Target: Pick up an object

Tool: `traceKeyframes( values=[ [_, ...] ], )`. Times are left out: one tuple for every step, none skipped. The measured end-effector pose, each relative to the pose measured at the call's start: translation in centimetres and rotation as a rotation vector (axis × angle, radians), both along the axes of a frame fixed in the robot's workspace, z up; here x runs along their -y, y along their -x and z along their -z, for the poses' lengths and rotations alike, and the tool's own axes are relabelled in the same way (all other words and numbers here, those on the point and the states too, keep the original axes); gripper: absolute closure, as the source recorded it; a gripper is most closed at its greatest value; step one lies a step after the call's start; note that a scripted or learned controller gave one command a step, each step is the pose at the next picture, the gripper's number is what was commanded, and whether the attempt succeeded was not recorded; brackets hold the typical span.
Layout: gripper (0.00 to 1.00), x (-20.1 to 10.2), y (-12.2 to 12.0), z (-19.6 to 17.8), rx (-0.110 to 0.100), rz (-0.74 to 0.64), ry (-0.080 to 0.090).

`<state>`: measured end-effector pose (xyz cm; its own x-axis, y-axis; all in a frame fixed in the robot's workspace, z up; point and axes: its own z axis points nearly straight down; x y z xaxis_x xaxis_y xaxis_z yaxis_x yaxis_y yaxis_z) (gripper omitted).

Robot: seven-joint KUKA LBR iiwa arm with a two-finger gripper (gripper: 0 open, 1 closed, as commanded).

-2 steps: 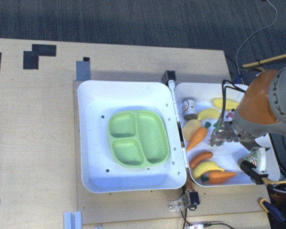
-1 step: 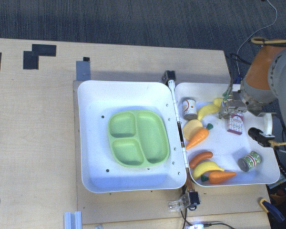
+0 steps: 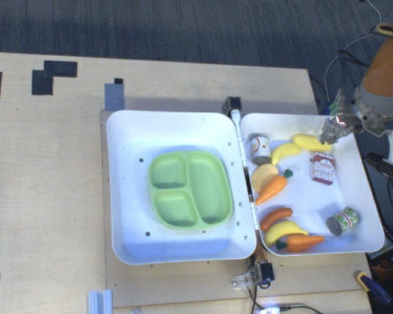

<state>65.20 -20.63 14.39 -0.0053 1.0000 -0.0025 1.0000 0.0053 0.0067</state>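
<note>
The right white bin (image 3: 370, 205) holds several toy foods. A yellow banana (image 3: 311, 142) lies at the back, with another yellow piece (image 3: 285, 152) beside it. A small can (image 3: 259, 148) stands at the back left. A red and white packet (image 3: 323, 170) lies in the middle, and a carrot (image 3: 272, 188) rests against a pale yellow item (image 3: 263, 174). Near the front are a red sausage (image 3: 275, 216), a second banana (image 3: 285, 230), another carrot (image 3: 305, 242) and a green can (image 3: 343, 221). My gripper (image 3: 331, 131) hangs at the bin's back right, just above the far banana's right end.
The left white bin (image 3: 128, 175) holds a green divided plate (image 3: 190, 190). A black clamp (image 3: 233, 103) sits at the back between the bins. Cables trail at the far right, beside the arm's orange band (image 3: 383, 70).
</note>
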Motion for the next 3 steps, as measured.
traceKeyframes(
  values=[
    [0.0, -0.1, 0.0, 0.1, -0.002, -0.001, -0.001],
    [0.0, -0.3, 2.7, 5.8, -0.001, -0.003, -0.005],
    [1.0, -0.2, 2.7, 4.6, 0.001, -0.006, -0.001]
  ],
)
